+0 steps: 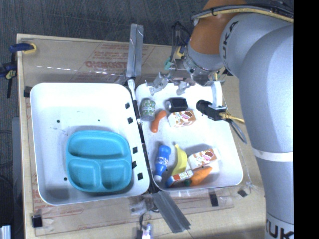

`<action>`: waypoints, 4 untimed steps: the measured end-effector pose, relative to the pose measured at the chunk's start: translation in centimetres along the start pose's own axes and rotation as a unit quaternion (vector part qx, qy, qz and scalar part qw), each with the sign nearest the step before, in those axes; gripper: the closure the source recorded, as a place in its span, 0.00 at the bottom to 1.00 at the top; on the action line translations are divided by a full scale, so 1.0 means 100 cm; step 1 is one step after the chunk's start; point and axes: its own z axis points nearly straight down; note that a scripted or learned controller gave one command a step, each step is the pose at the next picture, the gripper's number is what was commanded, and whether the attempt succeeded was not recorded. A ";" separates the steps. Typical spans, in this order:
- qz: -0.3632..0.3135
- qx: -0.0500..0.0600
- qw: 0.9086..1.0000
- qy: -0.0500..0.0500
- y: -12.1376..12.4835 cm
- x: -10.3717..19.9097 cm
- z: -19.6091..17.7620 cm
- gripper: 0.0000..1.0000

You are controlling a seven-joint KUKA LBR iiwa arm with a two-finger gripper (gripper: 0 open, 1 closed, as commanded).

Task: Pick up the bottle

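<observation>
Blue is what I steer by: the bottle [161, 162], white-bodied with a blue label and cap, lies in the right bin [230, 138], and I place everything else from it. Well to its left, across the divider [135, 128], the left bin [45, 133] carries a turquoise compartment tray [99, 161]. Beyond the bottle, toward the far wall, sit a small can [147, 108] and an orange sausage-shaped piece [157, 120]. Touching the bottle's right side is a yellow banana-like toy [180, 161], and right of that a printed carton [203, 158] and an orange carrot shape [202, 175]. Farther right and beyond it lie a second small carton [182, 118] and a black block [177, 103].

My gripper [169, 82] hangs over the far end of the right bin, well beyond the bottle. I can make out metal fingers there, but I cannot tell whether the jaws are spread or closed, and nothing sits between them that I can see.

As I judge it, the step in hand is the approach. I would bring the jaws toward the near side, line them across the bottle's narrow width, and come straight down. Room is tight: the divider is just left of the bottle and the yellow toy presses on the right, so one finger must slip into each thin gap. The near wall lies close past the bottle's lower end, so I would aim at mid-body.
</observation>
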 end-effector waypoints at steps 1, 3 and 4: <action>0.217 0.001 0.976 0.000 -0.061 0.004 0.084 0.00; 0.205 0.000 0.979 0.000 -0.135 -0.022 0.120 1.00; 0.284 -0.001 0.959 0.001 -0.136 0.029 0.029 1.00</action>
